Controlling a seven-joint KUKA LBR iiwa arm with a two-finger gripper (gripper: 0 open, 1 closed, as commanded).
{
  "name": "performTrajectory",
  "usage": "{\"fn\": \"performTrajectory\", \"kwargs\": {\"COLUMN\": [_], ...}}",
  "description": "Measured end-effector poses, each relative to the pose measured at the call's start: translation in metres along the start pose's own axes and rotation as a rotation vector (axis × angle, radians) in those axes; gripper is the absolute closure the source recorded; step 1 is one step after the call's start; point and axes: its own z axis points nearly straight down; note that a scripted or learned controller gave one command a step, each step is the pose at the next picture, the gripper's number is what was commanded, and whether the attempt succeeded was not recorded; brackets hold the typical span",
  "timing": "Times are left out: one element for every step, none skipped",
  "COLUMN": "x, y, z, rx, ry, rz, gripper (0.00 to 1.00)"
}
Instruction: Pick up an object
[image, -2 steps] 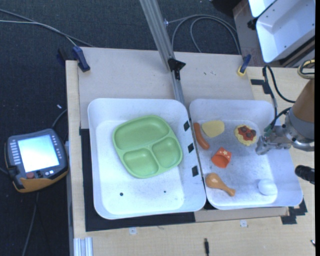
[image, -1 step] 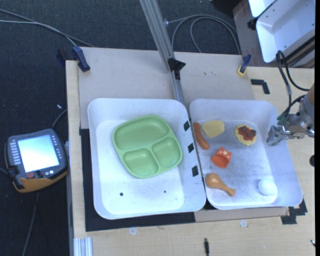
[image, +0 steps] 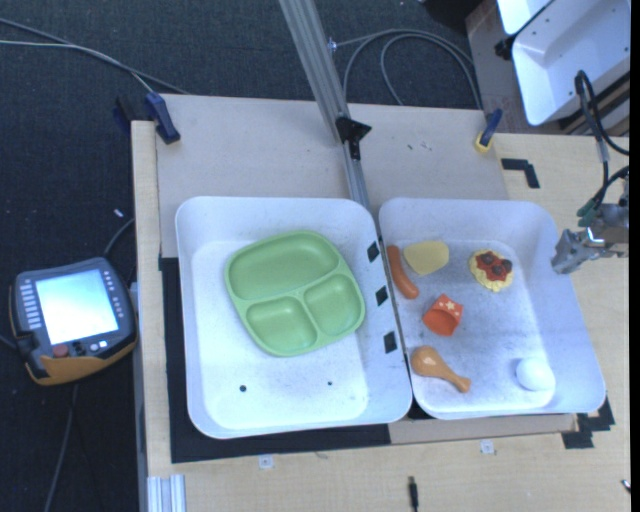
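Observation:
The right bin (image: 580, 330) holds several toy foods. An orange sausage (image: 403, 272) lies along its left wall, and a yellow wedge (image: 427, 257) sits beside it. A small yellow tart with red topping (image: 492, 269) rests further right. In the middle stands a red-orange block (image: 443, 315), with a tan drumstick (image: 440, 368) below it. A white egg (image: 534, 374) lies at the front right. My gripper (image: 572, 251) hangs at the bin's right rim, above and to the right of the tart, with nothing seen in it.
In the left bin (image: 200, 330) lies a green divided plate (image: 295, 292). A metal post (image: 335, 90) slants down to the seam between the bins. A teach pendant (image: 70, 318) lies off the bench to the left. Cables hang near the arm at the right.

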Motion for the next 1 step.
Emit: {"fn": "performTrajectory", "kwargs": {"x": [0.0542], "y": [0.0151], "z": [-0.0079], "rx": [0.002], "ry": [0.003], "rz": [-0.005], "gripper": [1.0]}}
